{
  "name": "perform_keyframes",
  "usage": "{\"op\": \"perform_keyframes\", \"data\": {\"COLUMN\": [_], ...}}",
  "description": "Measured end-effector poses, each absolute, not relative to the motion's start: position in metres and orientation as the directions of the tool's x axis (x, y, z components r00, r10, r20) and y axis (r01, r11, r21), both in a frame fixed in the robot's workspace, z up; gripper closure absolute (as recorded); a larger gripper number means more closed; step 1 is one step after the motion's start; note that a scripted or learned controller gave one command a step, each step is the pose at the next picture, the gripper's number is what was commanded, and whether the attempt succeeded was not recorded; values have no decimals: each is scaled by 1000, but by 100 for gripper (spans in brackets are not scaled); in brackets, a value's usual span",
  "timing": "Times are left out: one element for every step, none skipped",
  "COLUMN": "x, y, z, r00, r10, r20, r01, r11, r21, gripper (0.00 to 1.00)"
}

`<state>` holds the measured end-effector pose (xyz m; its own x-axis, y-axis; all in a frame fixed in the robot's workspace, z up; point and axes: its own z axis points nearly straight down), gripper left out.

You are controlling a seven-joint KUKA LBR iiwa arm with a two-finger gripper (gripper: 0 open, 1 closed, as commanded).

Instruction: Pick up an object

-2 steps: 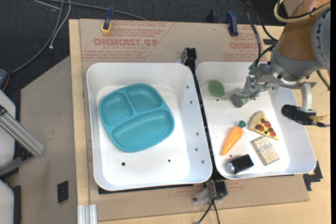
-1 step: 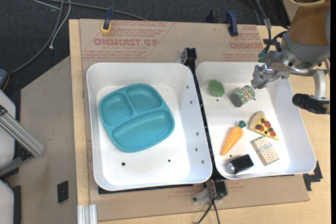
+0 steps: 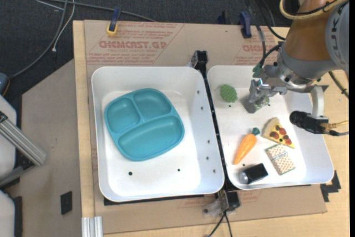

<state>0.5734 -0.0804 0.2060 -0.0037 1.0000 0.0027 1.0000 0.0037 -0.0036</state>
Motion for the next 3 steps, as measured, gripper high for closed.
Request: {"op": "perform_keyframes", "data": {"x": [558,531,507], "y": [-39,7,59], "z": [212,206,225], "r00": [-4,-3,-6], "r10": [1000,1000,1000], "r20": [3,2,3], "r01": [1000,1000,1000], "r11": [4,3,6], "r21": [-3,-5,-3], "gripper": [100,100,100]}}
